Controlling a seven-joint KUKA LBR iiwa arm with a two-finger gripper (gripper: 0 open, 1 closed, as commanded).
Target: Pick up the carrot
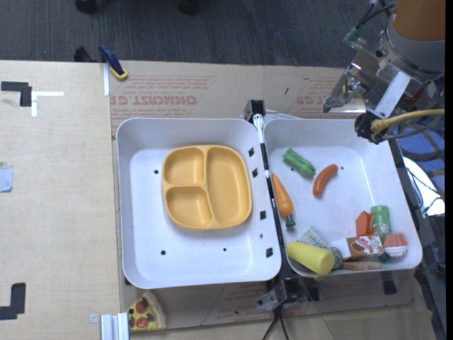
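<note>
Carrot (282,197) lies at nine o'clock in the right bin (375,154), tight against its left wall, tip toward twelve. It looks a light, stiff, smooth plastic toy; gripping across the thick middle seems safest. Whether the tool (352,87), at one o'clock above the bin, is open I cannot tell.

orange band (419,9) over grey wrist, white plate, yellow hose (407,119), black cables.

Carrot (282,196) against right bin's left wall (267,190) — open floor to its right, green piece (299,163) and sausage (325,179) nearby
</note>
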